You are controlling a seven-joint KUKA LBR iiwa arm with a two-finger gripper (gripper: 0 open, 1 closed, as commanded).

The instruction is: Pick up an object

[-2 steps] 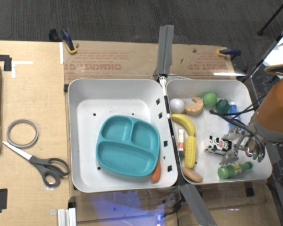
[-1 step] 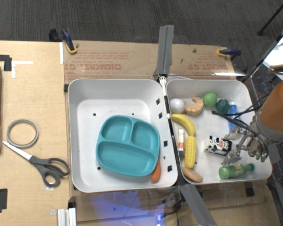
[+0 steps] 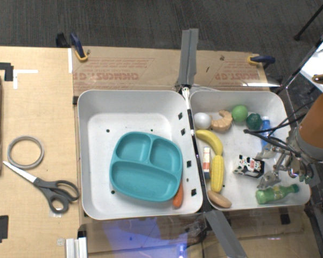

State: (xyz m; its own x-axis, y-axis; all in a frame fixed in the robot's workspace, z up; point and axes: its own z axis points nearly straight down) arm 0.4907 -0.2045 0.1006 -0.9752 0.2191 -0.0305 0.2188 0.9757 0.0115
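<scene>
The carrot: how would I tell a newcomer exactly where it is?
Start at the left white bin, which holds a teal divided plate. Follow the plate's rim to its lower right corner, near the wall between the bins. The carrot lies there against the rim, a small orange stick, the bin's one orange thing.

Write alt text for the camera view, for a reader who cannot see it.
A grey robot arm's two-finger gripper hangs over the right white bin, above a green plastic bottle, among toy foods including a yellow banana and corn cob. The left white bin holds a teal divided plate.
</scene>
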